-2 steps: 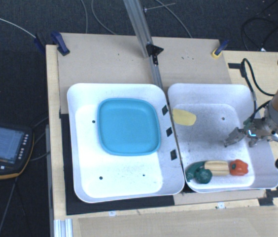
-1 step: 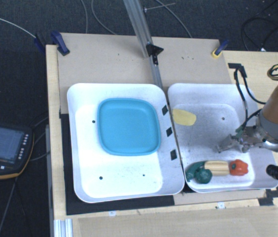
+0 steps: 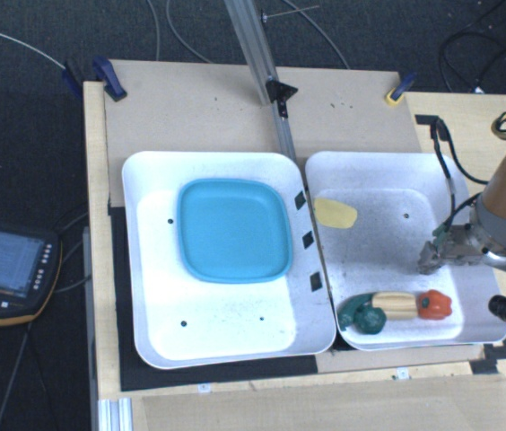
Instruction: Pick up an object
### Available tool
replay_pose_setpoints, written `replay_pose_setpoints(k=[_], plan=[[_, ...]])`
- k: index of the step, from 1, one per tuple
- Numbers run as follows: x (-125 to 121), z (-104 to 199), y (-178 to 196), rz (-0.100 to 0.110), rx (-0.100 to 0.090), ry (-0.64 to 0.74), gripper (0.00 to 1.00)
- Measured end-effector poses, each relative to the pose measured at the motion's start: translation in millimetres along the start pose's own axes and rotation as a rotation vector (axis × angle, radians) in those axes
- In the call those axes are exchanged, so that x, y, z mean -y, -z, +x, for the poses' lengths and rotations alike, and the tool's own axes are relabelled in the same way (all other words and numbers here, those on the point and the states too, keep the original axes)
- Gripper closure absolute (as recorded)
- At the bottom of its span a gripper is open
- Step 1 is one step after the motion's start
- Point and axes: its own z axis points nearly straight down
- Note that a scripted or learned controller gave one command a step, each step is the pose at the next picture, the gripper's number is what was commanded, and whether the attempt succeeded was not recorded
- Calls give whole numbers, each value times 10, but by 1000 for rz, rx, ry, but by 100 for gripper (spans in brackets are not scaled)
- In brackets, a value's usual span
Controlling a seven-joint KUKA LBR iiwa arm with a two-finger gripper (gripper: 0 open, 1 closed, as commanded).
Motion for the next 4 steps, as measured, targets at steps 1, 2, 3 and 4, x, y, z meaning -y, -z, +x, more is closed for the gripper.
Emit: replay_pose_setpoints(k=[1,2,3,4], plan=[[-48,9,624,-5,2,0,100],[-60,7,1152,-4,2,0,100],[-235,478,1273,-1,-1,4,100],[-431,1006,1179,1,-1,5,100]])
